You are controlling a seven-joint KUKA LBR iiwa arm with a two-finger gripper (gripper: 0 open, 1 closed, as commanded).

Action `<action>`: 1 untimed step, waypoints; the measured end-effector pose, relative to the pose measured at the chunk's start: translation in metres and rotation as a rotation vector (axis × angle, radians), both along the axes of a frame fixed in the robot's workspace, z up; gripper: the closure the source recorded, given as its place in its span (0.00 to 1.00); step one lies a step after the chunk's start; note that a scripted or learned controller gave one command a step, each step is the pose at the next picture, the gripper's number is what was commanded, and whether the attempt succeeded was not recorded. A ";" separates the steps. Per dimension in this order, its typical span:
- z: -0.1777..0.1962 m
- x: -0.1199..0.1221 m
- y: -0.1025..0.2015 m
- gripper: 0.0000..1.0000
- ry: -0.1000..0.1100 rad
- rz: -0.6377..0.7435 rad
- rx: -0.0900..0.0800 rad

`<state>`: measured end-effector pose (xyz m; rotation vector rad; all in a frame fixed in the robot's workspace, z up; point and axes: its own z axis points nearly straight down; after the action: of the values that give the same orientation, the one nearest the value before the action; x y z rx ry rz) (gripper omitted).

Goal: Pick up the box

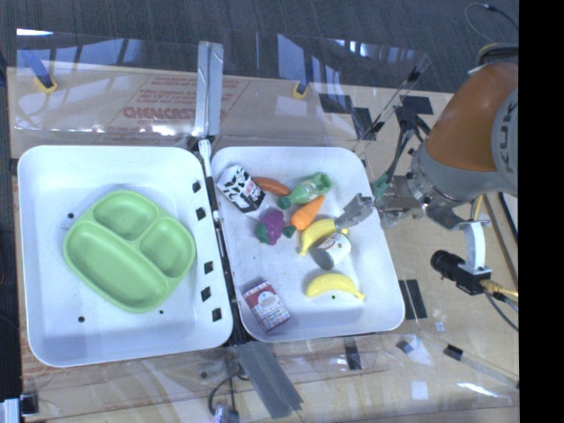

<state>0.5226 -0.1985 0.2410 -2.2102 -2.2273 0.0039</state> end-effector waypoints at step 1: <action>-0.134 -0.032 0.059 0.00 0.000 0.206 0.001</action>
<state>0.4909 -0.1391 0.1072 -1.9688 -2.4422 0.0030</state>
